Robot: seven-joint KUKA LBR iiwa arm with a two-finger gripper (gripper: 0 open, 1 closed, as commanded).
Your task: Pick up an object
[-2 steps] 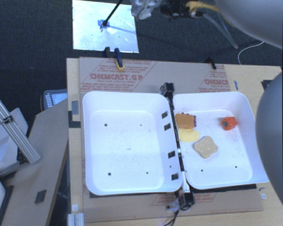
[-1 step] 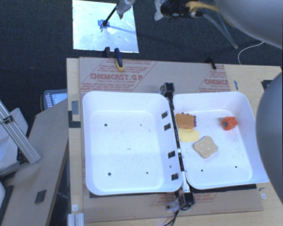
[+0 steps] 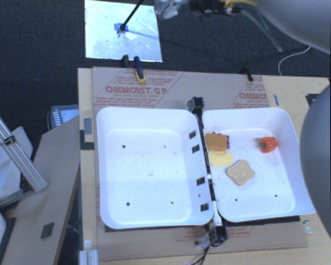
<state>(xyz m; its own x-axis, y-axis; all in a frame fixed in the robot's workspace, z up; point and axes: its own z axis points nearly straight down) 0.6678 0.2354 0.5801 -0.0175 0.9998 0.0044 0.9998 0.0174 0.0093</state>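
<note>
The right bin [image 3: 287,199] holds several small objects. A brown toast-like piece with a purple edge [image 3: 217,141] lies near the divider, with a flat yellow slice [image 3: 221,159] just below it. A tan bread slice [image 3: 240,172] rests closer to the front. A red-orange pepper-like piece [image 3: 268,144] sits apart, toward the right wall. My gripper [image 3: 166,9] is at the top edge of the view, high above the bench and far behind both bins, with nothing seen in it. The left bin [image 3: 106,171] lies beside the right one.
A shiny metal plate [image 3: 123,31] lies behind the bins. A yellow clamp [image 3: 139,76] pins the cardboard sheet [image 3: 170,90] under the bins. A grey arm link [image 3: 316,150] looms over the right bin's edge. An aluminium bar [image 3: 20,160] slants at the left.
</note>
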